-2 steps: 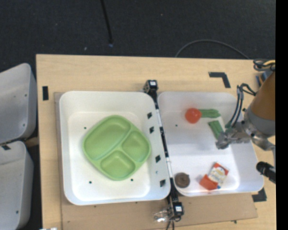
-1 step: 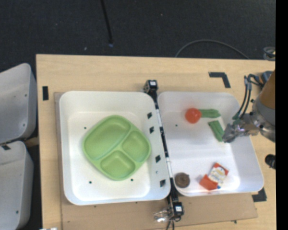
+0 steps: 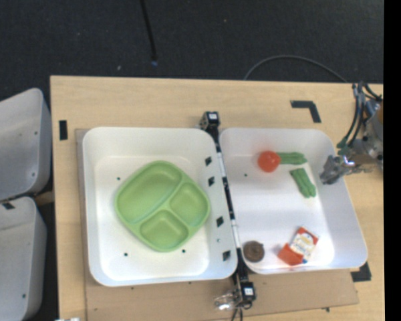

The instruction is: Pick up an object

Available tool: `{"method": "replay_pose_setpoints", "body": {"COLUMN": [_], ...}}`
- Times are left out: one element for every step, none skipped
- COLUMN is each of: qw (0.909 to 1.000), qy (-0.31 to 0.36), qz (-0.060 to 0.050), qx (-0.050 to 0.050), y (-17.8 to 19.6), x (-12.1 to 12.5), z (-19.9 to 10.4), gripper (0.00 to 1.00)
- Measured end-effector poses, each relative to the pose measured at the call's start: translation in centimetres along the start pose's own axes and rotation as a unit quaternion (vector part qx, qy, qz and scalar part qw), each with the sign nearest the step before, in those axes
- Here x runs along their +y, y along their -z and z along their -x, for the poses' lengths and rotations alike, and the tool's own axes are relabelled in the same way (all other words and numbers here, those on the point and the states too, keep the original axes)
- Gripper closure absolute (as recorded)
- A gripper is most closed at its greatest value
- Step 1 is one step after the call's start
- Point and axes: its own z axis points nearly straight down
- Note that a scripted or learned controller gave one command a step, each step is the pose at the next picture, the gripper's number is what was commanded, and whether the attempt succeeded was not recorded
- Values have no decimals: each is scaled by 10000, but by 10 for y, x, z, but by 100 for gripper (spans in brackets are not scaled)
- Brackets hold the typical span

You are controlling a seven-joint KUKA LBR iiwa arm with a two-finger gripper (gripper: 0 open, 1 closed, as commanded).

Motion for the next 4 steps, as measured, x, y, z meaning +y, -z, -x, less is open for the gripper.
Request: {"method": "replay_pose_setpoints", "body": {"qw": [10000,10000,10000,10000], "qy": [19,13,19,14], "qz": [-34,-52,-35,-35], "qx": [20,20,22,17], "y": [-7,-18,-12,-21], "x": [13,30,49,77], "z": [-55,-106,-162,-205], "gripper": [100,100,100,100]}}
